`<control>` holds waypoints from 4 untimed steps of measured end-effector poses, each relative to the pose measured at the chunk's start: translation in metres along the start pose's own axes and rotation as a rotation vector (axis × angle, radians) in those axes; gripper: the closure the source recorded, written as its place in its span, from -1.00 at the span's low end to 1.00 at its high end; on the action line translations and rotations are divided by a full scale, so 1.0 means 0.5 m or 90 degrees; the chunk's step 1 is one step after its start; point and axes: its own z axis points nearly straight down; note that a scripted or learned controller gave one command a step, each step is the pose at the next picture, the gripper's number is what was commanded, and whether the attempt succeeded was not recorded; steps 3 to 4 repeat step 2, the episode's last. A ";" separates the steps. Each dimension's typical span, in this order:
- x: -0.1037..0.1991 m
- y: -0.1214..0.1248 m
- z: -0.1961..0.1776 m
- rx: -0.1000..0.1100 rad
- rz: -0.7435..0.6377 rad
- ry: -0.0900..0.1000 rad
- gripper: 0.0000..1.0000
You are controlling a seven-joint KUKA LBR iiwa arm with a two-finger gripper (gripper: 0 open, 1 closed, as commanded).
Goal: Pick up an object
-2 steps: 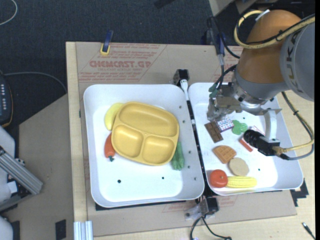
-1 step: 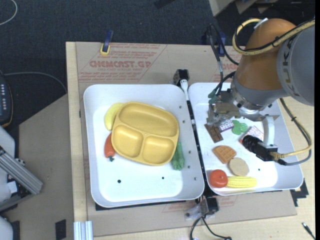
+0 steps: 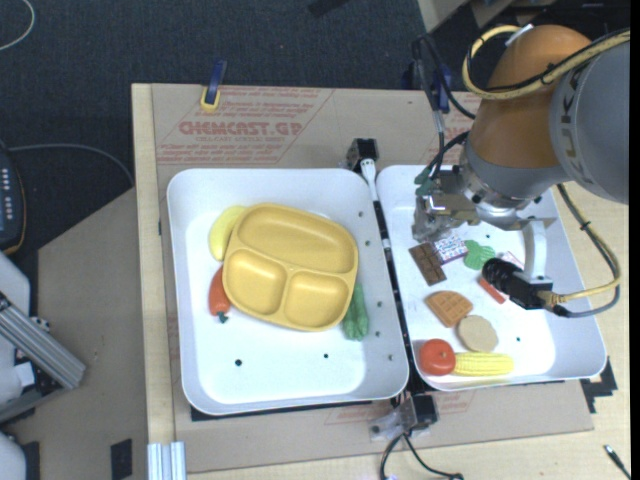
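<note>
The arm reaches in from the right, and its gripper (image 3: 437,218) hangs low over the back of the right bin (image 3: 575,353). Right under and in front of it lie a brown chocolate bar (image 3: 427,262) and a small purple-and-white packet (image 3: 450,247). A green item (image 3: 477,255) and a red piece (image 3: 490,290) lie beside a black part of the arm. Toward the front sit a waffle-like cookie (image 3: 449,306), a tan round piece (image 3: 477,333), a red tomato (image 3: 436,355) and a corn cob (image 3: 484,365).
The left bin (image 3: 190,203) holds a yellow divided tray (image 3: 290,265) lying over a banana (image 3: 224,230), a red-orange vegetable (image 3: 218,294) and a green leafy piece (image 3: 356,314). Black clips (image 3: 362,154) sit on the ridge between the bins. Cables hang around the arm.
</note>
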 end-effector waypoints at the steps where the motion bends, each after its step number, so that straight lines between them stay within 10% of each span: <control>1: 0.017 -0.014 0.000 0.003 0.000 0.001 1.00; 4: -0.002 -0.035 -0.019 0.003 0.001 0.001 1.00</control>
